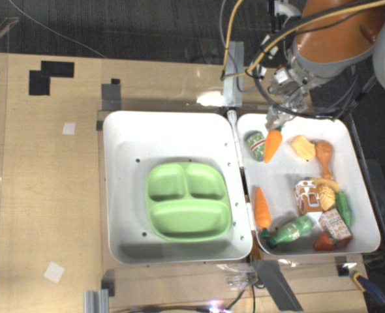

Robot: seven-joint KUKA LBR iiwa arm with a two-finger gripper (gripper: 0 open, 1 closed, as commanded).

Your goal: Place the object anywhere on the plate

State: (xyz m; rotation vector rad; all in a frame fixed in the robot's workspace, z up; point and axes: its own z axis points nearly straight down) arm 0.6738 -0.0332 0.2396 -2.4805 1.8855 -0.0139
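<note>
The gripper (pixel 278 119) sits near the top of the right bin (pixel 369 230), clamped on the top end of a carrot (pixel 273 145) that hangs below it. The green plate (pixel 188 201) is in the left bin (pixel 124 142), center frame.

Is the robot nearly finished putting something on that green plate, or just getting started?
Partway. The gripper has a carrot hanging from its fingers above the right bin, so picking up looks done. The green plate in the left bin has nothing on it yet. Carrying the carrot across and setting it down remains.
</note>
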